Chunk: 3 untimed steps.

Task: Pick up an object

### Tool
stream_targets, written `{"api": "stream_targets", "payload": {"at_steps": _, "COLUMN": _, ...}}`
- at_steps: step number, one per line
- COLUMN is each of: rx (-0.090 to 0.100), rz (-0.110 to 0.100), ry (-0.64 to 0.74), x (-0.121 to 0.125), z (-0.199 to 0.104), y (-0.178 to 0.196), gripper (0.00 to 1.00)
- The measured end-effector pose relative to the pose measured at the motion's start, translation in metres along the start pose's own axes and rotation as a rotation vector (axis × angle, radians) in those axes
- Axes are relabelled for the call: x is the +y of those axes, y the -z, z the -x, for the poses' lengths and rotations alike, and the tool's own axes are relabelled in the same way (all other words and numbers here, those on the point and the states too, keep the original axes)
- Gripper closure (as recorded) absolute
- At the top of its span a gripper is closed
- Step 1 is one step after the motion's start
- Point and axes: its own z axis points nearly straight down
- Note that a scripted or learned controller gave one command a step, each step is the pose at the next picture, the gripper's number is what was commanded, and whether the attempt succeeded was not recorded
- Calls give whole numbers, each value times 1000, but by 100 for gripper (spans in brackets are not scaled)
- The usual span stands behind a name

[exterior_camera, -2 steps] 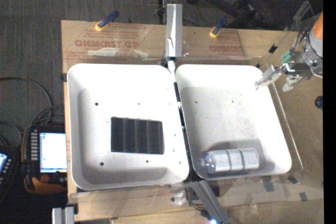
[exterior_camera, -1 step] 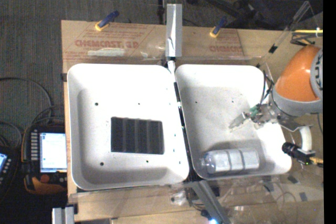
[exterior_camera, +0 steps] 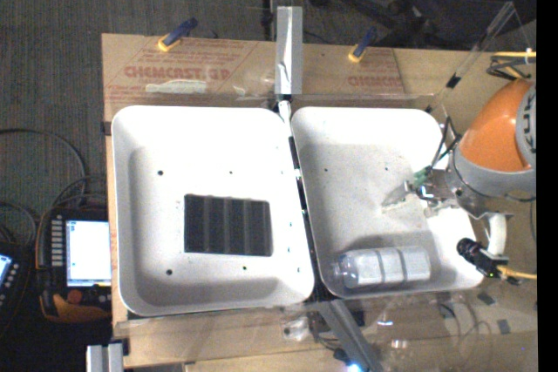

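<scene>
One camera is fixed high above the worktop [exterior_camera: 122, 74], tilted down over the left bin [exterior_camera: 131, 144] and right bin [exterior_camera: 331, 131]. It stands back far enough to catch the carpet beyond, the arm [exterior_camera: 497, 144] entering from the right.

Two white bins sit side by side. The left bin [exterior_camera: 139, 179] has a dark flat block [exterior_camera: 227, 226] in it. The right bin [exterior_camera: 349, 152] has a clear bottle [exterior_camera: 385, 267] lying near its front. The gripper [exterior_camera: 410, 192] hangs over the right bin.
</scene>
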Motion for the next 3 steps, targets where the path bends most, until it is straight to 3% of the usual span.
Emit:
{"api": "stream_targets", "payload": {"at_steps": 1, "rx": -6, "rz": -8, "ry": -28, "x": 79, "z": -11, "y": -5, "gripper": 0}}
{"api": "stream_targets", "payload": {"at_steps": 2, "rx": -16, "rz": -23, "ry": -87, "x": 105, "z": -10, "y": 120, "gripper": 0}}
{"api": "stream_targets", "payload": {"at_steps": 3, "rx": -16, "rz": -25, "ry": -95, "x": 13, "z": -11, "y": 131, "gripper": 0}}
